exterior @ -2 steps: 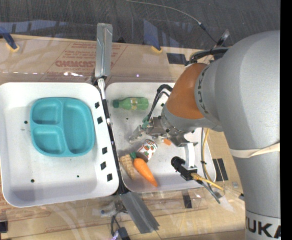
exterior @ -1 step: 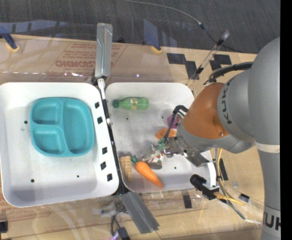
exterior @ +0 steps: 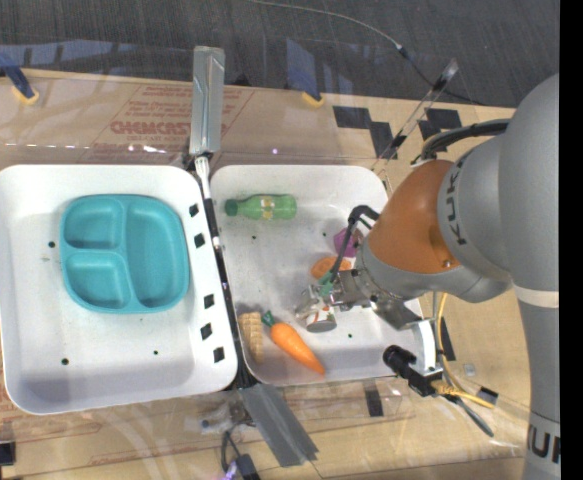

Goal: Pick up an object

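Observation:
My gripper (exterior: 320, 306) hangs low inside the right bin (exterior: 271, 183), just above and to the right of an orange carrot (exterior: 298, 347) that lies near the bin's front wall. A small orange object (exterior: 323, 266) and a purple one (exterior: 344, 238) lie close behind the gripper, partly hidden by the wrist. A green bottle (exterior: 261, 207) rests on its side at the back of the bin. A tan ridged item (exterior: 252, 333) sits against the left wall next to the carrot. Something small and pale shows at the gripper tip; I cannot tell what it is.
The left bin (exterior: 31, 368) holds a teal divided plate (exterior: 125, 252). A metal bar (exterior: 206, 98) stands behind the divider between the bins. The arm's orange and grey body (exterior: 451, 238) covers the right bin's right side. Cables (exterior: 461, 388) lie at the front right.

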Action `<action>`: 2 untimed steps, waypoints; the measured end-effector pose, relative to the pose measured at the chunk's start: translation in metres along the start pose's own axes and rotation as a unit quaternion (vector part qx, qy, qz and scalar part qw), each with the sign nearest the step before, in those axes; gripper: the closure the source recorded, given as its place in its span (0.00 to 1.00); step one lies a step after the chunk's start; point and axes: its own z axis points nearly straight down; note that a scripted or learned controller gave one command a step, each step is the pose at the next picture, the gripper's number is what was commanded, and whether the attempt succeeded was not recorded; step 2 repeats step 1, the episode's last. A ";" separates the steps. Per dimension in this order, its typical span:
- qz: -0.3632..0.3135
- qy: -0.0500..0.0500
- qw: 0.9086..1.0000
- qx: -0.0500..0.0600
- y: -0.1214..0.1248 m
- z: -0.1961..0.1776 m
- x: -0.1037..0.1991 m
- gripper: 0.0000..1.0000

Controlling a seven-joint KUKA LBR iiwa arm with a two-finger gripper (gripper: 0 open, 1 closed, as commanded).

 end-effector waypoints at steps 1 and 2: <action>0.074 -0.001 0.997 -0.003 0.025 -0.104 0.027 1.00; 0.074 -0.001 0.997 -0.003 0.025 -0.104 0.027 1.00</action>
